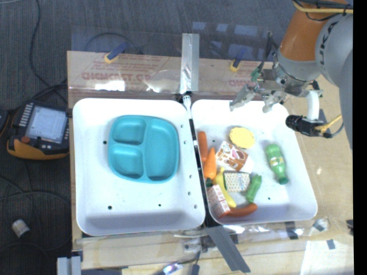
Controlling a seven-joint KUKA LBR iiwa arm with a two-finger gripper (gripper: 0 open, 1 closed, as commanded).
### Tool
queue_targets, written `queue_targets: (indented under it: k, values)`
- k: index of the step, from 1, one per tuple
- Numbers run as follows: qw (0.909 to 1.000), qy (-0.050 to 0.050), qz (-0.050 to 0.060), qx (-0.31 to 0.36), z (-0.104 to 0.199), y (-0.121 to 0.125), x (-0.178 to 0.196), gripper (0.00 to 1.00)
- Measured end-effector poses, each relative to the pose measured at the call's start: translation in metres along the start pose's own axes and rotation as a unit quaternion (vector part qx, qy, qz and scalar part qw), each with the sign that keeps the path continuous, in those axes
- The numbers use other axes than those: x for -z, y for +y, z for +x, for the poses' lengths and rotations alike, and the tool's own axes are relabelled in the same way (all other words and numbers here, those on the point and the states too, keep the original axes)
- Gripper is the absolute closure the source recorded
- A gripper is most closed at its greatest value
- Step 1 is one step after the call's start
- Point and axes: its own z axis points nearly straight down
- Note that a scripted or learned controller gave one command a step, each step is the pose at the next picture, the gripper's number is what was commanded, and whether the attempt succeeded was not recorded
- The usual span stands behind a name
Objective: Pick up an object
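Claw (pixel 256 99) apart and bare, poised over right bin's (pixel 298 205) far edge. Toys heaped below: yellow disc (pixel 242 137), green bottle (pixel 276 162), carrot (pixel 210 164). Teal tray (pixel 143 148) in left bin (pixel 92 211).

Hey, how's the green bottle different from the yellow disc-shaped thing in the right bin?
The green bottle is long and narrow; the yellow disc is round and flat-looking. The bottle lies alone toward the bin's right side, while the disc sits nearer the middle, just above the pile of packets and toy vegetables. The bottle is green with a paler label band; the disc is plain yellow. Both rest in the right bin, apart from the pincer.
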Motion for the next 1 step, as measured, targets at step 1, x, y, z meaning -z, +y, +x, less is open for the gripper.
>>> queue_targets:
  k: [1]
  values:
    - [0.9962, -0.001, -0.001, 0.087, -0.0733, -0.0541, -0.0942, 0.0]
